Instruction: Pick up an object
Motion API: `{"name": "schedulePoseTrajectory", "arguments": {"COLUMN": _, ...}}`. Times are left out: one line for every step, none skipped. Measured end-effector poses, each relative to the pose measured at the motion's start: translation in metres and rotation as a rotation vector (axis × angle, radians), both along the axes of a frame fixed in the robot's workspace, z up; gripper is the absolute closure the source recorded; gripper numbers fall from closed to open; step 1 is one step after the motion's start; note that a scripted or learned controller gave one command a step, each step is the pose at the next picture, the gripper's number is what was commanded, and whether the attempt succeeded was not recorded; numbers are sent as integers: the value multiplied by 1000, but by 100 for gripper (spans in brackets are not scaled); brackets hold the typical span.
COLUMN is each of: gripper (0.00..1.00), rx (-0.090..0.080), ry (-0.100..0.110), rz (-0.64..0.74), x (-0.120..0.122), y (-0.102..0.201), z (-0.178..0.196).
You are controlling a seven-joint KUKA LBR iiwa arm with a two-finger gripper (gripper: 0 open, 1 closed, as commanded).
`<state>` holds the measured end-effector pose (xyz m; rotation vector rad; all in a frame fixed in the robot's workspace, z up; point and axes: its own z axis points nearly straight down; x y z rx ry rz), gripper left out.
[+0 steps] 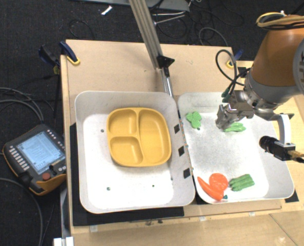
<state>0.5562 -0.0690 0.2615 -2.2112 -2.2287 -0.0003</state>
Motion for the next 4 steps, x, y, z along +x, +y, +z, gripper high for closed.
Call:
{"name": "schedulePoseTrajectory", "arguments": {"gripper": 100, "rx": 0, "ry": 1, "rz": 0, "x": -7, "y": 54, "z": -18}}
{"name": "schedulePoseTrajectory", "arguments": {"gripper": 100, "rx": 0, "ry": 1, "rz": 0, "x": -19, "y": 102, "z": -31}}
{"name": "schedulePoseTrajectory", "arguments": {"gripper": 100, "rx": 1, "ry": 1, "rz": 1, "x": -37, "y": 164, "z": -28}}
{"name": "schedulePoseTrajectory", "arguments": {"gripper": 100, "rx": -1, "ry": 0, "rz": -4, "x": -46, "y": 167, "z": -21}}
